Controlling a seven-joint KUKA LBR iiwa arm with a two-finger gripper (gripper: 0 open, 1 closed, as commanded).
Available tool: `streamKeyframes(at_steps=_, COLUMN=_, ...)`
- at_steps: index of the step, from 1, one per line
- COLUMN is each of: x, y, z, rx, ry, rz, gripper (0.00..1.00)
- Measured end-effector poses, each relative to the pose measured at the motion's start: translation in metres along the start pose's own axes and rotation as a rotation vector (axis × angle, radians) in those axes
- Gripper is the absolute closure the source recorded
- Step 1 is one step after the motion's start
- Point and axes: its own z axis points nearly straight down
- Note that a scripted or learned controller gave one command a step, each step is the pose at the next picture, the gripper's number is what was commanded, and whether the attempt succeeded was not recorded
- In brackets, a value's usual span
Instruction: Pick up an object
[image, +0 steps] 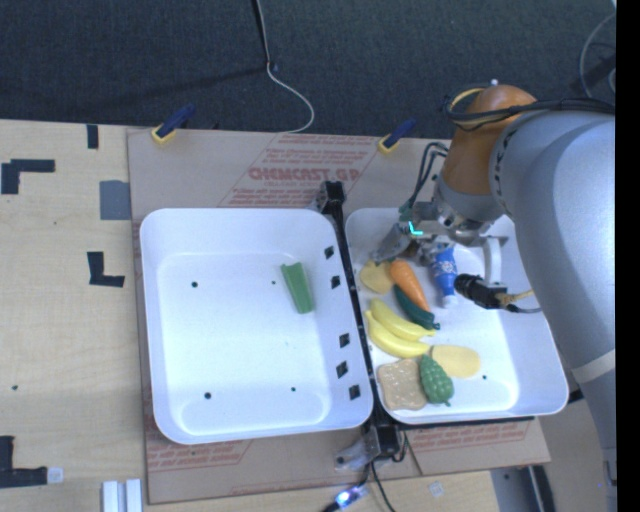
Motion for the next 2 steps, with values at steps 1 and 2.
streamKeyframes(at_steps=1, x=0.026, y=0.003, z=0.008, rx=-0.013, ry=-0.001, rz=0.0, gripper=0.0)
streamKeyframes(at_steps=2, x=-0.043, y=0.002, z=0.008, rx=-0.014, ry=-0.002, rz=0.006, gripper=0.0)
